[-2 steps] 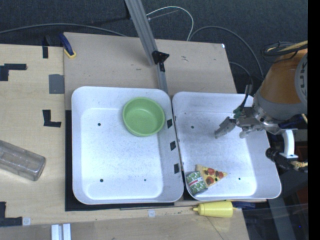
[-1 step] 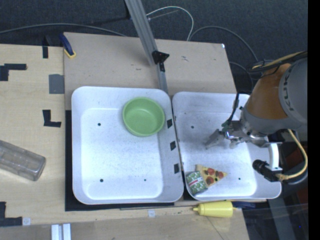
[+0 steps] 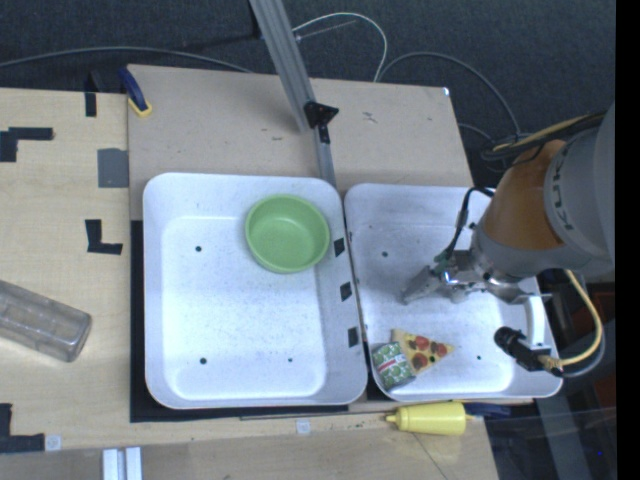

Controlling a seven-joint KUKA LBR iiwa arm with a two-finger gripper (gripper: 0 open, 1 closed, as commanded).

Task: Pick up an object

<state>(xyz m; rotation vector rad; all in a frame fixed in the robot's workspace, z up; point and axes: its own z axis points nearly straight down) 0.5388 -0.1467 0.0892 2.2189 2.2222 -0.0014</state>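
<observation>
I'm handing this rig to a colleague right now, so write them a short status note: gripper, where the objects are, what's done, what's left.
Gripper: low in the right bin, over bare floor, nothing between its fingers.
Objects: pizza slice toy and green packet at the right bin's near edge, nearer the camera than the gripper; green bowl in the left bin; yellow bottle on the bench outside the bins.
Done: nothing picked yet.
Left: grasp and lift one object, probably the pizza slice toy, the closest.
</observation>
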